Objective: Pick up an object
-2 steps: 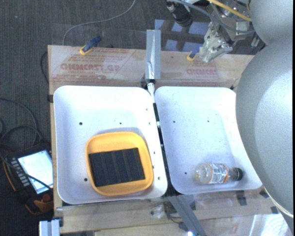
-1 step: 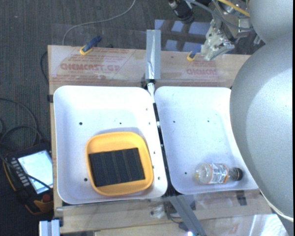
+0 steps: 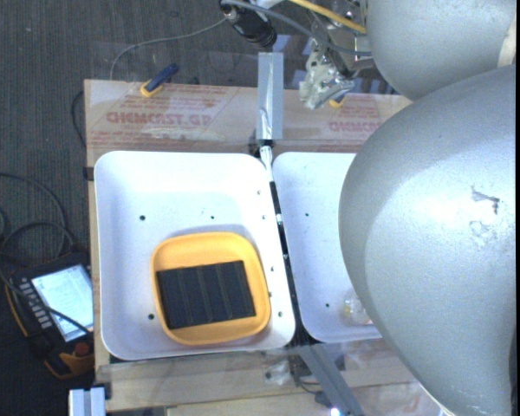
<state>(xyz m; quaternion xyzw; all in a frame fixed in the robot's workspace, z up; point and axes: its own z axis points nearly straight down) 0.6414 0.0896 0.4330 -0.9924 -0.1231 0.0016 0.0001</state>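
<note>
The yellow tray with a black ribbed insert [image 3: 211, 289] lies in the left bin [image 3: 130, 189], toward its near edge, slightly turned. You see the grey arm [image 3: 442, 224] covering most of the right bin [image 3: 316, 232]. The gripper is hidden behind the arm, so you cannot tell its state. A blue-and-yellow tool [image 3: 159, 79] rests on the worktop [image 3: 191, 115] beyond the bins.

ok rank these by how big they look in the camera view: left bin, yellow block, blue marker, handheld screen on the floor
1. left bin
2. yellow block, lying in that bin
3. handheld screen; it sits lower, on the floor, so its true size is unsure
4. blue marker, the smallest by far
</note>
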